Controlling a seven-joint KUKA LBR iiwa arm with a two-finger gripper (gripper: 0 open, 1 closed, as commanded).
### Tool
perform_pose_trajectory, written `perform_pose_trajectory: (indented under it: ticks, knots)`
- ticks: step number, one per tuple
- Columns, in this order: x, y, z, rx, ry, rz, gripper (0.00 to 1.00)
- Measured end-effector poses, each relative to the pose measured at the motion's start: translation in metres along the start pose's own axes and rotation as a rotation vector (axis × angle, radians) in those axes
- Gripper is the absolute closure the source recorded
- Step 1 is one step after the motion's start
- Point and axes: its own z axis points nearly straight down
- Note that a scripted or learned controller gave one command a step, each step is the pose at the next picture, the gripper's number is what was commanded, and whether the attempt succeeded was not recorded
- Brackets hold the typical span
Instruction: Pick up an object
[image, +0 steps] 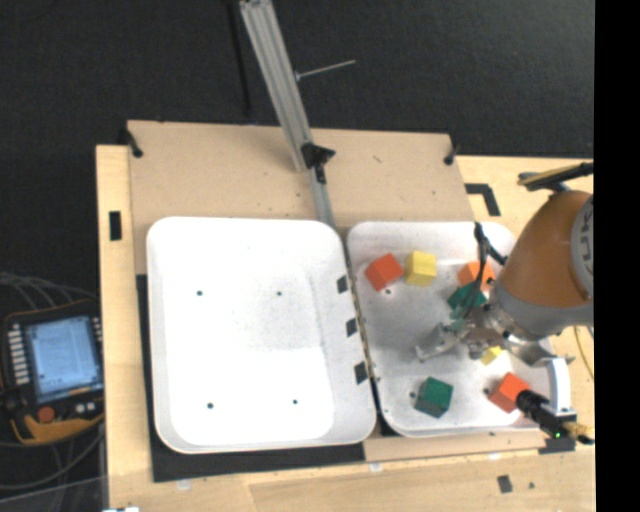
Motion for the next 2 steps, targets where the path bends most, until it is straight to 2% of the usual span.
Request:
perform_pose_trajectory:
  ticks: [1, 2]
  knots:
    - [0.001, 0.003, -0.014, -0.011, 0.002, 0.004, 1.0]
    - [-0.003, 0.007, -0.078, -0.014, -0.001, -0.005, 1.0]
